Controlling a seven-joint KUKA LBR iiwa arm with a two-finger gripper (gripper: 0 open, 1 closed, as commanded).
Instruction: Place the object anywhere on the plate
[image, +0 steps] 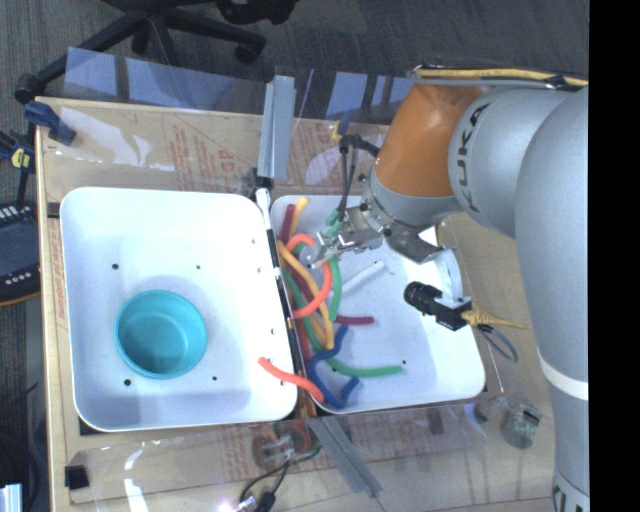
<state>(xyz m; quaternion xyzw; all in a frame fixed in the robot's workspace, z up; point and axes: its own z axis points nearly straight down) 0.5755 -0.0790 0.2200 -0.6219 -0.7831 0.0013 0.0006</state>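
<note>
The arm (500, 150), grey with an orange band, is reaching in from the right and hanging over the upper left part of the right bin (455, 375). The hand (335, 245) is sitting low among a tangle of flexible coloured strips (320, 300) piled against that bin's left wall; whether it is open or closed cannot be told, since metal parts and strips are overlapping there. Orange, yellow, red and green strips are crossing one another just below the hand, and none is seen clearly gripped. A green strip (365, 370) is lying flat toward the bin's lower middle, a blue one (330, 385) is curling at the lower left corner, and a dark red piece (355, 320) is resting between them and the pile. One orange-red strip (280, 372) is draping over the divide between the two bins. A white strip (365, 275) is lying just right of the hand. In the left bin (150, 220), the teal plate (161, 333), shaped like a shallow bowl, is sitting at lower left, well apart from the strips. The desk (150, 150) is carrying both bins.
</note>
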